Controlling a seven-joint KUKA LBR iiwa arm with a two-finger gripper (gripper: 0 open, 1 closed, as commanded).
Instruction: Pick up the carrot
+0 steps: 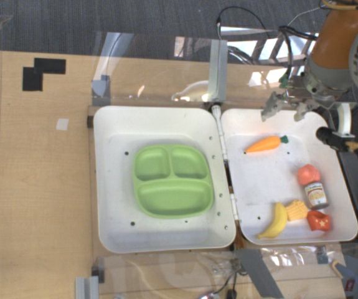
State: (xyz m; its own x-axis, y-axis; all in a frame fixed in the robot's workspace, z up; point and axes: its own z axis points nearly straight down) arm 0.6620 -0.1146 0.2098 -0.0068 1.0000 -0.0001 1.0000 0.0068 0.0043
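Nearest the camera, along the bottom edge of the right bin [347, 229], lies a small cluster: a banana [274, 222] curving from 7 to 12 o'clock, a yellow corn piece [296, 211] touching it on its 3 o'clock side, and a red tomato-like piece [319, 220] just beside the corn at 4 o'clock. Above these, toward 1 o'clock, a small bottle [314, 189] with a red cap and pale label stands or lies near the bin's right wall; its pose is hard to tell.

The left bin [113, 185] holds a green divided plate [174, 180], roughly centred, with two small compartments on the far side and one wide one on the near side. Nothing rests in the compartments.

The carrot [264, 144] lies in the upper part of the right bin, at about 11 o'clock from that bin's centre, well apart from the other pieces. Its long axis runs almost level across the view, tilted slightly: the green stem end points toward 2 to 3 o'clock, the orange tip toward 8 to 9 o'clock.

The gripper [289, 109] hangs over the far rim of the right bin, at 1 o'clock from the carrot and apart from it. Its two fingers are spread with a visible gap and nothing between them.
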